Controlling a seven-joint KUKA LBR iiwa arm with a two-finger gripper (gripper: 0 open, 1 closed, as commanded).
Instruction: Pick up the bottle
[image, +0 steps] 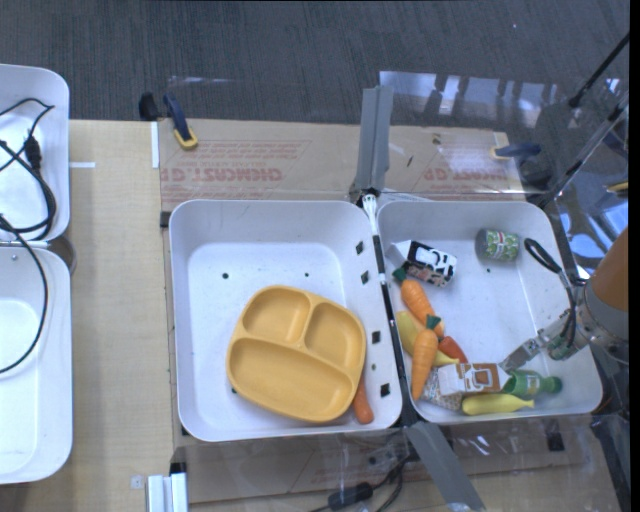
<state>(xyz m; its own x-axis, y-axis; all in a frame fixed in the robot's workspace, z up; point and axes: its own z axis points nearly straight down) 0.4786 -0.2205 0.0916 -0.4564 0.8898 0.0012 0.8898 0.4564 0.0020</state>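
Plastic is what you are dealing with, by the look of it: the bottle (530, 382) is a small green one lying on its side in the right bin (480, 215), near that bin's front right corner, and you should judge it light, fairly stiff and smooth enough to slide or roll if the fingers only graze it. It lies touching a yellow banana-shaped toy (497, 404) just in front of it, and its pale cap end points toward a brown and white carton (470, 380) just beside it. Take it across the round body, near the middle, with the fingers straddling its short width, because a grip along its length would also catch the carton or the yellow toy. The gripper (545, 345) hangs just above and behind the bottle, reaching in from the right with the grey arm (610, 300) coming over the bin's right wall, and its metal fingers slant down toward the bin floor. You can see nothing held between them; whether they are spread or pressed together cannot be told at this size. Two carrots (420, 335) lie further left, well apart from the bottle, so they should not interfere.
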